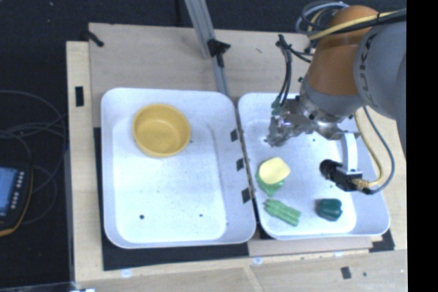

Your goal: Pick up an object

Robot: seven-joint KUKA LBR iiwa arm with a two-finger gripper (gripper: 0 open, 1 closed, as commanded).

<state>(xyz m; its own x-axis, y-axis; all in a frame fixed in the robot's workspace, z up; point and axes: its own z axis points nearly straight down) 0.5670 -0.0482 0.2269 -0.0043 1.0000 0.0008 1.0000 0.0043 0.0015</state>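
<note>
Two shallow white bins lie side by side on the bench point(150, 58); the left bin point(123, 215) holds a yellow bowl point(161, 130) toward its 11 o'clock corner, standing upright with its hollow facing up; the right bin point(373, 215) holds three small things near its lower edge. A yellow-green block point(273, 172) sits at about 8 o'clock from the bin's middle, just beside the divide between the bins; a light green ridged piece point(282, 212) lies below it, near but apart, at 7 o'clock; a dark green piece point(329, 209) lies toward 5 o'clock, well apart from the block. The grey arm point(383, 72) with its orange band point(339, 58) enters from 3 o'clock and bends down over the right bin; the gripper point(277, 137) hangs near the bin's 10 o'clock region, above the yellow-green block and not touching it; nothing is seen between its tips, and whether they are spread or closed cannot be told. A slanted metal bar point(195, 0) runs from 12 o'clock down to the bins' meeting edge.
</note>
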